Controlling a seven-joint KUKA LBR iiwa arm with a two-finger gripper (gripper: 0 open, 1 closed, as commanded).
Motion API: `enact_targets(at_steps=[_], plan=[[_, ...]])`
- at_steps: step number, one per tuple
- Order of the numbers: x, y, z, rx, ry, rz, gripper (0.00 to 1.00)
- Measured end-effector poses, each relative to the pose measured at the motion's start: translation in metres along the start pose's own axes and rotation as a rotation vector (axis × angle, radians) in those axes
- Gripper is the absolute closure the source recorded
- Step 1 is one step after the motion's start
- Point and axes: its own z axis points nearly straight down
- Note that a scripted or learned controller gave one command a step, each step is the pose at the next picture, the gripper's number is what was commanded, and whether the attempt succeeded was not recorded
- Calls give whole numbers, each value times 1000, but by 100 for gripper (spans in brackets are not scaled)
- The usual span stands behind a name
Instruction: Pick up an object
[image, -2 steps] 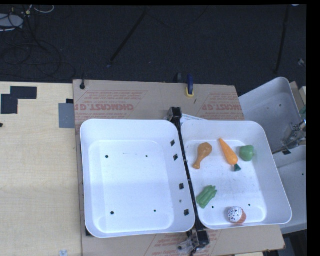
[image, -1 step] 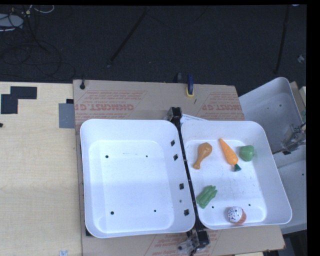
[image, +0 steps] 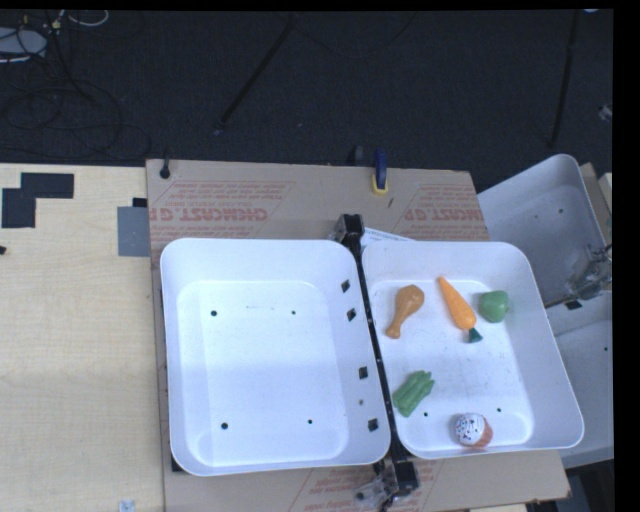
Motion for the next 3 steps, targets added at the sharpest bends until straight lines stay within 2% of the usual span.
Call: enact_targets(at_steps=[3], plan=[[-1,1,-28,6,0,-12,100]])
